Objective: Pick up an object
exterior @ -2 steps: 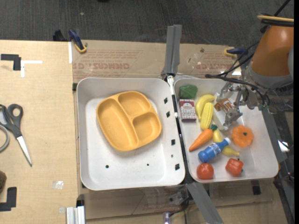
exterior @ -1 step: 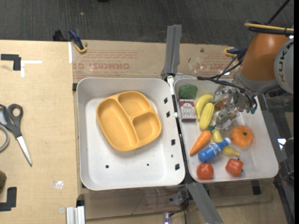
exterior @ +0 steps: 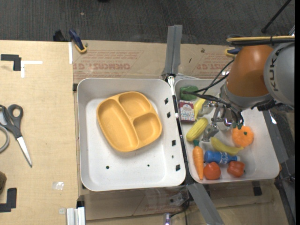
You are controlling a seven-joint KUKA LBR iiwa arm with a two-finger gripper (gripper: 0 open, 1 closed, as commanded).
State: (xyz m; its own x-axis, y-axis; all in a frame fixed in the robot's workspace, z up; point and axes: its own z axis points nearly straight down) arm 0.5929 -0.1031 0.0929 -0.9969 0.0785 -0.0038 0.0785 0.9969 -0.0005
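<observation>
The right bin (exterior: pixel 269 165) holds several toy foods. Among them are a corn cob (exterior: pixel 197 129), a banana (exterior: pixel 226 146), an orange fruit (exterior: pixel 242 136), a carrot (exterior: pixel 198 162), a red tomato (exterior: pixel 212 170), a red pepper (exterior: pixel 235 168) and a blue object (exterior: pixel 220 157). My gripper (exterior: pixel 218 122) hangs low over the middle of this bin, between the corn cob and the orange fruit and just above the banana. The arm's orange band and wrist hide the bin's back right part.
A red and white carton (exterior: pixel 186 111), a green item (exterior: pixel 190 91) and a yellow piece (exterior: pixel 200 106) lie at the back left of the right bin. The left bin (exterior: pixel 93 168) holds a yellow divided plate (exterior: pixel 130 121). Scissors (exterior: pixel 16 130) lie on the bench at far left.
</observation>
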